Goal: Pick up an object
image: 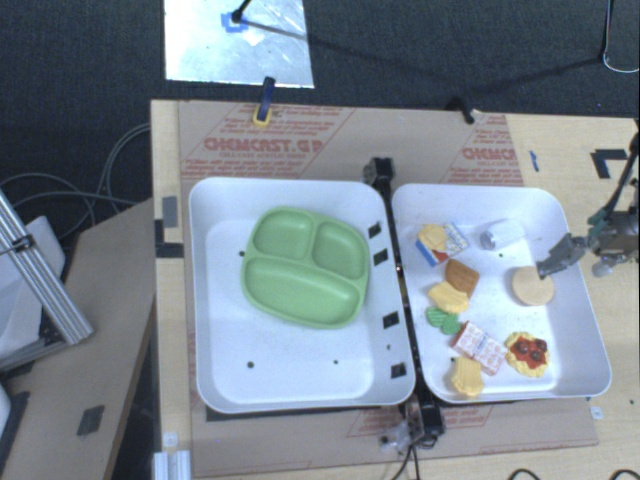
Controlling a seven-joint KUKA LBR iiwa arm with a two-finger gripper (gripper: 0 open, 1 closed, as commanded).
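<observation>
The bench (420, 133) fills most of the frame and carries two white bins side by side. The left bin (215, 268) holds a green divided plate (306, 268) at centre frame. The right bin (580, 318) holds a scatter of small toy foods: a round tan disc (532, 287) at middle right, a pizza slice (528, 353) lower right, a white cup (498, 234) above, and a brown bread piece (461, 275) nearer the divider. The gripper (556, 258) is seen at the right edge of the frame, just above and beside the tan disc; whether the jaws are wide or narrow cannot be told. Nothing is seen held. A miss is judged likely: the disc lies flat and close to the bin's right wall, so it could be pushed aside or the wall could be struck.
</observation>
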